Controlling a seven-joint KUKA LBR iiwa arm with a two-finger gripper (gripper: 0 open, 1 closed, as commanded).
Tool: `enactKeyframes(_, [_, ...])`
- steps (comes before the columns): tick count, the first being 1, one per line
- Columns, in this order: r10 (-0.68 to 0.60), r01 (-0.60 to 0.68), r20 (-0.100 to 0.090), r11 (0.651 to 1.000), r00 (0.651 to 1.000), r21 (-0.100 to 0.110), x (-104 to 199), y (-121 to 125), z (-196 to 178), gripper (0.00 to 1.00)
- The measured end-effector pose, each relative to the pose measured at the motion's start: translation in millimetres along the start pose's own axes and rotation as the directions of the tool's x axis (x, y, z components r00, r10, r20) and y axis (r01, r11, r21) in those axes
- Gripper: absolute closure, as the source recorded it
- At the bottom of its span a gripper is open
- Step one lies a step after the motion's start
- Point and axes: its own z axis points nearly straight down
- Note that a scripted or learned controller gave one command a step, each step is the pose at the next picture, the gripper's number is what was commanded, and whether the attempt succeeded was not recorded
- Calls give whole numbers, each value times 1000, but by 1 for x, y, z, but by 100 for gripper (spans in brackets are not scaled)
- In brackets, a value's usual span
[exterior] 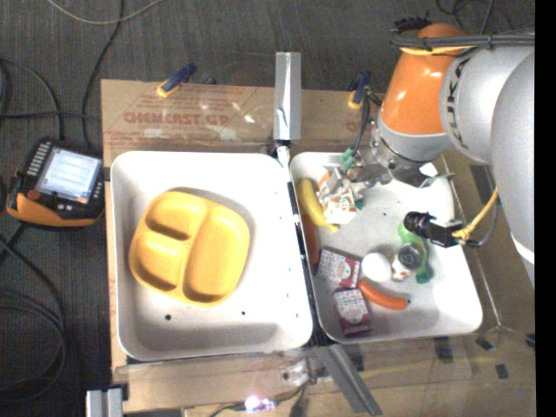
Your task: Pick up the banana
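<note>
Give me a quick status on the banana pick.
Gripper low in the right bin, near its back-left corner. Banana lies along the bin's left wall, not picked up. Small carton right beside the banana, crowding it.

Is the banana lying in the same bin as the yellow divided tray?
No: the banana lies along the left wall of the right bin, while the yellow divided tray sits in the left bin.
</note>
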Motion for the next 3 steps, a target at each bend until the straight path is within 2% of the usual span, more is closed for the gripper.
enactKeyframes(1, [224,-224,1,975,975,1,27,7,-17,100])
enactKeyframes(2, [235,-235,1,972,972,-3,95,-44,20,100])
enactKeyframes(3, [155,-155,17,987,988,-31,107,-29,48,100])
